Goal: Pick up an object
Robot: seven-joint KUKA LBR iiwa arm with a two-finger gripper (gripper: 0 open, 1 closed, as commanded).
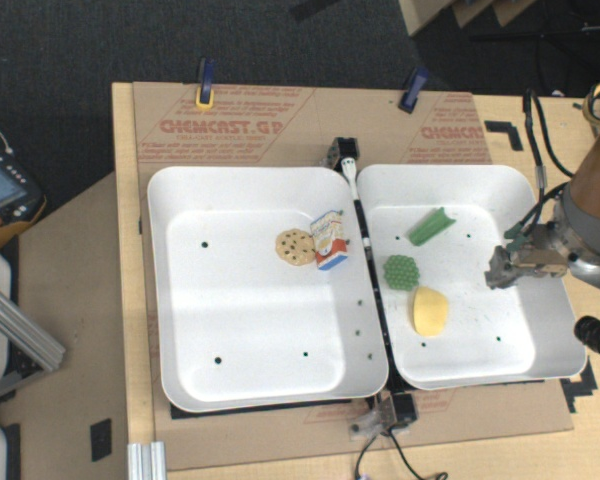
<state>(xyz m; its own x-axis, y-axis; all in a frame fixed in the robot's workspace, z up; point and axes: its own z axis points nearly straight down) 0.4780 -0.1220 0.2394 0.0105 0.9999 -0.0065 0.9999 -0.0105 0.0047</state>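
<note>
**Objects lie untouched while the gripper hangs over the right bin**

Objects for picking lie in both bins, and we take the yellow rounded block [430, 311] in the right white bin [480, 176] as our landmark. Just beyond it, toward the far rim, sits a green knobbly ball [401, 271], and farther again in the same direction lies a green elongated piece [430, 226], tilted. Across the divider from the yellow block, in the left white bin [180, 298], a round tan cookie with dark chips [296, 247] touches or nearly touches a small white, red and blue carton [329, 240].

We judge the task barely begun: every object rests on a bin floor and nothing is lifted. Choosing a target, descending, closing and raising all remain.

The gripper [504, 270] hangs to the arm side of the yellow block, near it but apart, over bare bin floor. We see nothing between its tips and nothing touching them. Whether it is spread or pressed together, we cannot tell; the dark tip is too small and blurred.
</note>
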